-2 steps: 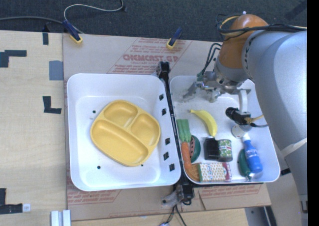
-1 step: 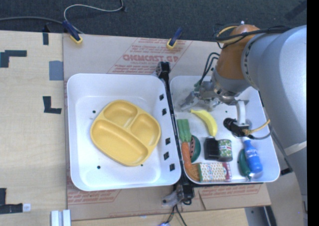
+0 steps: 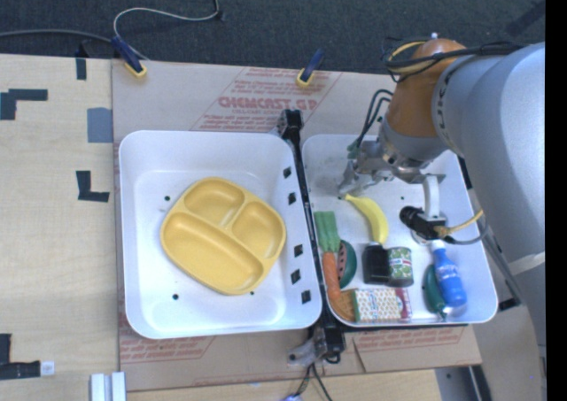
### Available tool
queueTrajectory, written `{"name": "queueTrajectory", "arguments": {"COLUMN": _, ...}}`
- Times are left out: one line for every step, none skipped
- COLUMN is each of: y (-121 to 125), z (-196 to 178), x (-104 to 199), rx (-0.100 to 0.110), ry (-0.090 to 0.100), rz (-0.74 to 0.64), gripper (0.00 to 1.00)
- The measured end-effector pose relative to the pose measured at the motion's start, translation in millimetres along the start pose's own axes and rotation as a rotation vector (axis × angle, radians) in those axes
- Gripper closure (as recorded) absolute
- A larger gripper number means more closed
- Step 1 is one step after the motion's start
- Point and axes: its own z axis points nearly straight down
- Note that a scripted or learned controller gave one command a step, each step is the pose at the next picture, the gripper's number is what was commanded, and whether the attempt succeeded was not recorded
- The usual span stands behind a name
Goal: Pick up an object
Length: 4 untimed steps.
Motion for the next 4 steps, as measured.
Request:
{"name": "queueTrajectory", "arguments": {"y": 0, "z": 0, "x": 0, "rx": 0.000, "ry": 0.000, "rz": 0.000, "gripper": 0.00}}
{"name": "queueTrajectory", "arguments": {"y": -50, "z": 9, "x": -29, "rx": 0.000, "ry": 0.001, "rz": 0.002, "gripper": 0.00}}
{"name": "queueTrajectory", "arguments": {"y": -49, "z": 0, "x": -29, "rx": -0.001, "ry": 0.000, "rz": 0.001, "gripper": 1.00}}
{"name": "queueTrajectory", "arguments": {"y": -65, "z": -150, "x": 7, "rx": -0.001, "ry": 0.001, "rz": 0.000, "gripper": 1.00}}
